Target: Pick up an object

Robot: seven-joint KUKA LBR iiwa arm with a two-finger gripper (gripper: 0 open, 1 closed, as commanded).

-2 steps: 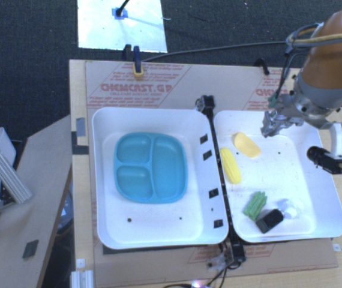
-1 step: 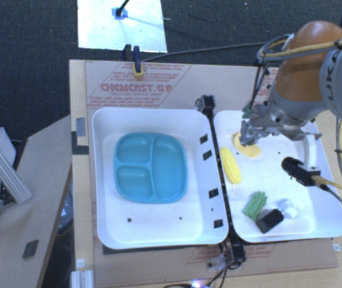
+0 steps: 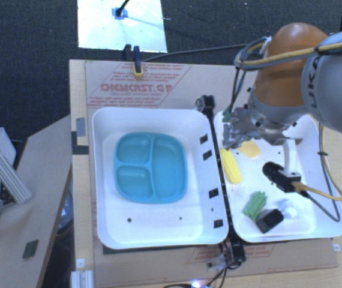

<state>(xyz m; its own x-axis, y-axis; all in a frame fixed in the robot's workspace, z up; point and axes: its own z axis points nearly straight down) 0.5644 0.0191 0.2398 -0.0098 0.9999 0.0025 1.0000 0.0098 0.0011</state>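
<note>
Corn cob (image 3: 231, 166) lies just below the gripper (image 3: 233, 135) in the right bin (image 3: 327, 218), beside a green toy (image 3: 254, 204) and black block (image 3: 269, 220); gripper state unclear.

Bright even overhead light, soft shadows, slightly grainy

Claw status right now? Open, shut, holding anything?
Claw: cannot tell, hanging low in the right white bin near the yellow plastic corn cob.

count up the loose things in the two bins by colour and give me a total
Blue: 1, plate
Yellow: 2, corn, yellow piece
Green: 1, green item
Black: 1, block
White: 1, white bit
Total: 6
</note>
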